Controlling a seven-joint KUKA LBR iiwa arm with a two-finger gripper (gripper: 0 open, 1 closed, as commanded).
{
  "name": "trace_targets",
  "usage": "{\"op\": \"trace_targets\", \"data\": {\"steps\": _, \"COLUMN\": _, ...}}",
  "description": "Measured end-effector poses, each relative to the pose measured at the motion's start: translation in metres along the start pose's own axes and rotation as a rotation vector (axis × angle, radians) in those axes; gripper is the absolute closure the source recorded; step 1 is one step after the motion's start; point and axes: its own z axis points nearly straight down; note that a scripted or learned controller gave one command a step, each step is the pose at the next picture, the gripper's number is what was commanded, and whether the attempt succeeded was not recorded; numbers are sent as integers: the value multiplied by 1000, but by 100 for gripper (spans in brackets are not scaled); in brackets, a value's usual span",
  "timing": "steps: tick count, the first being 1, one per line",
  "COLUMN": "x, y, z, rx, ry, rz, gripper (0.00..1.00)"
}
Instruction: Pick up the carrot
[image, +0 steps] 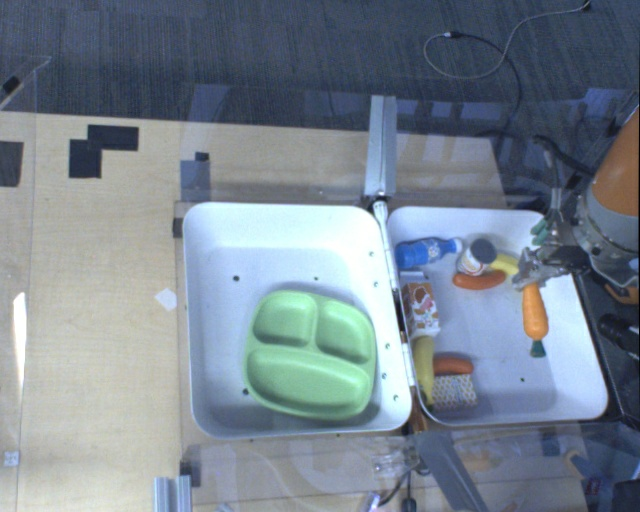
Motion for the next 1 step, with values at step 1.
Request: {"op": "trace_targets", "data": {"steps": 1, "x": -68, "y": 12, "z": 43, "rx": 1, "ry": 0, "rz": 56, "gripper": 0}}
